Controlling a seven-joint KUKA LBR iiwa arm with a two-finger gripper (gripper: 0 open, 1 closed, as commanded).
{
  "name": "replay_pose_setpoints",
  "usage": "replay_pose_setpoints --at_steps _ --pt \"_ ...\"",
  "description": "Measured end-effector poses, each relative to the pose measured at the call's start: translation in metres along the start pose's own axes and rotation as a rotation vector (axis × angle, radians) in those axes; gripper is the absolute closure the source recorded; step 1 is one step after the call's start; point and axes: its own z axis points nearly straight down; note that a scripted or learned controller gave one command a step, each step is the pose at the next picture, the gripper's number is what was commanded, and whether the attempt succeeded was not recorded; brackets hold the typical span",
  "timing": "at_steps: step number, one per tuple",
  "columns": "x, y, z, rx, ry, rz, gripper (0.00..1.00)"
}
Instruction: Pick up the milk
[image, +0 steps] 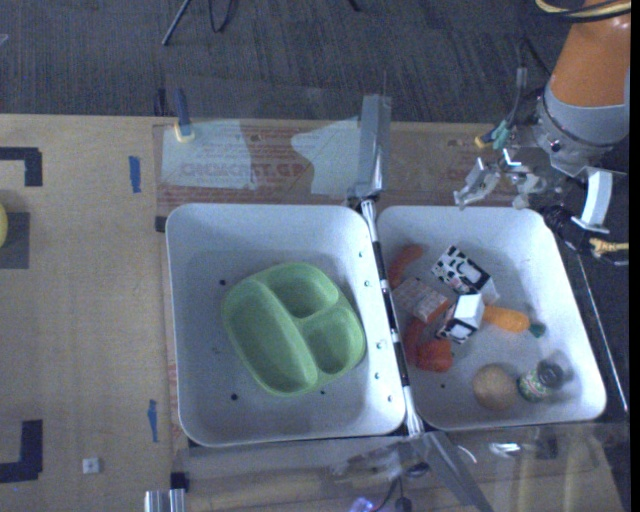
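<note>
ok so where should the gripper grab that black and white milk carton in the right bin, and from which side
Probably from straight above, closing across the milk carton at its upper, far end. It lies tipped over on the pile, with the brown box and small white carton crowding its near side, while bare bin floor lies on its far right side. The gripper hovers beyond the bin's back rim.

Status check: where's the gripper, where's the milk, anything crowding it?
Gripper above right bin's far rim, holding nothing. Milk carton lying in right bin, untouched. Second small carton and carrot close beside it.
</note>
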Motion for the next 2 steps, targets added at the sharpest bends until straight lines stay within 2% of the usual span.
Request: replay_pose_setpoints --at_steps 1,2 --pt "-0.008 -0.037 0.040 0.000 0.001 -0.172 0.00" --pt "-0.019 -0.030 0.022 -0.005 -0.001 -0.205 0.00"
